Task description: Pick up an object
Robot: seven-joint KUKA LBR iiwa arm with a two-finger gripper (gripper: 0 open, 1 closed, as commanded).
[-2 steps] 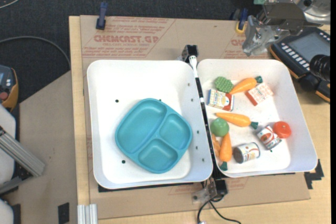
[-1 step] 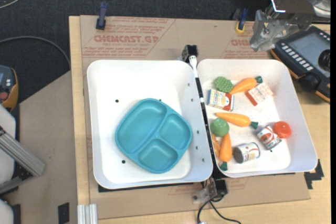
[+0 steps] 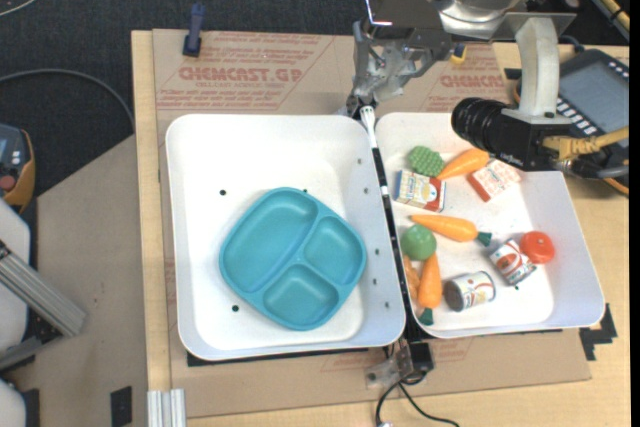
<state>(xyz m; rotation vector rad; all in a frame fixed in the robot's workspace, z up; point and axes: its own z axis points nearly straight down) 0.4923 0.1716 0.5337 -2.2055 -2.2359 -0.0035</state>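
Note:
My gripper [image 3: 366, 100] hangs over the far end of the divide between the two white bins, with nothing visibly in it. The right bin [image 3: 578, 300] holds several small things: a green knobbly piece [image 3: 424, 160], an orange carrot [image 3: 462, 163], a small blue and white carton [image 3: 418, 189], a red and white carton [image 3: 494, 179], a second carrot [image 3: 445, 227], a green ball-like vegetable [image 3: 419, 241], a third carrot [image 3: 430, 282], a dark can [image 3: 470, 292], a red and white can [image 3: 512, 262] and a red tomato [image 3: 538, 246]. All of them lie right of and nearer than the gripper.
A teal divided plate [image 3: 292, 258] lies in the left bin [image 3: 190, 175]. The bins rest on a brown board [image 3: 260, 65], which carries a blue clip [image 3: 193, 29] at its far left. A tablet-like device [image 3: 595, 95] lies beyond the right bin.

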